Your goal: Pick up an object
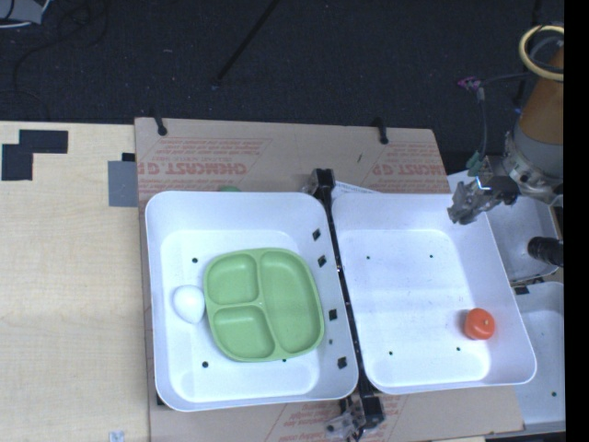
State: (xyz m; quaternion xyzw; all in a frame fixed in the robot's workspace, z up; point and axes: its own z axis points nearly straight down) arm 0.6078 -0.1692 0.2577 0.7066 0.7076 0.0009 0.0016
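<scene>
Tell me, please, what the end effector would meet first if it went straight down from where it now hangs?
Probably the top right rim of the right bin: the end effector hangs about over that corner, though height is hard to judge. The orange object lies well off that line.

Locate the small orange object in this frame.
The orange object lies in the right bin, near its right wall toward the front corner, apart from the pincer over the bin's far right rim.

Two shallow white bins sit side by side on a printed cardboard sheet [276,159] laid over a pale wooden bench [64,284]. Black clips [324,184] join the left bin [175,385] and right bin [414,376] along their shared edge.
</scene>
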